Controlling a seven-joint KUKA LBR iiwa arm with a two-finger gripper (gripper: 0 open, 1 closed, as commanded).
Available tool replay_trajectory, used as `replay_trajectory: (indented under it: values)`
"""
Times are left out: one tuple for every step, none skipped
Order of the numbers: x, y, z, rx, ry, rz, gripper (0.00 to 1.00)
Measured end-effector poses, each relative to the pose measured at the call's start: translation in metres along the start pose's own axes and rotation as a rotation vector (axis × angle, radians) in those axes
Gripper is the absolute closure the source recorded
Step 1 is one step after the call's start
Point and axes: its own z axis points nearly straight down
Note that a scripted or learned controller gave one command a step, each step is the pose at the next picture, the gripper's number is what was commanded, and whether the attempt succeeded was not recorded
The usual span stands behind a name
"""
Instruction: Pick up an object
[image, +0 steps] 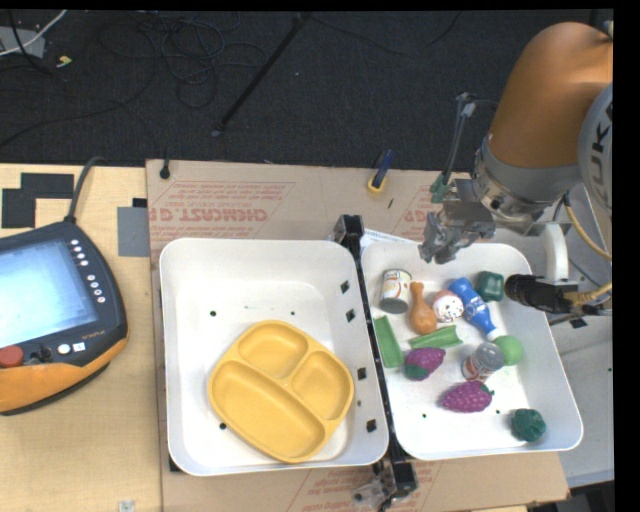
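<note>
The right bin holds several small toys. Among them are a small can, a tan drumstick, a white and red ball, a blue bottle and a dark green piece. Further forward lie a green cucumber, a purple grape bunch, a silver can and a dark green broccoli. My gripper hangs over the bin's far edge, above and behind the drumstick, with nothing visibly held.
The left bin holds a yellow divided plate. A black divider runs between the bins. A teach pendant lies on the bench at far left. A blue and yellow clip sits on the cardboard behind.
</note>
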Motion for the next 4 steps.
replay_trajectory:
  values:
    - [0.034,-0.005,0.005,0.001,-0.001,0.002,1.00]
    - [0.031,-0.005,-0.003,0.005,-0.002,0.005,1.00]
    - [0.030,-0.004,-0.011,0.009,-0.002,0.006,1.00]
    - [0.028,-0.004,-0.019,0.014,-0.002,0.006,1.00]
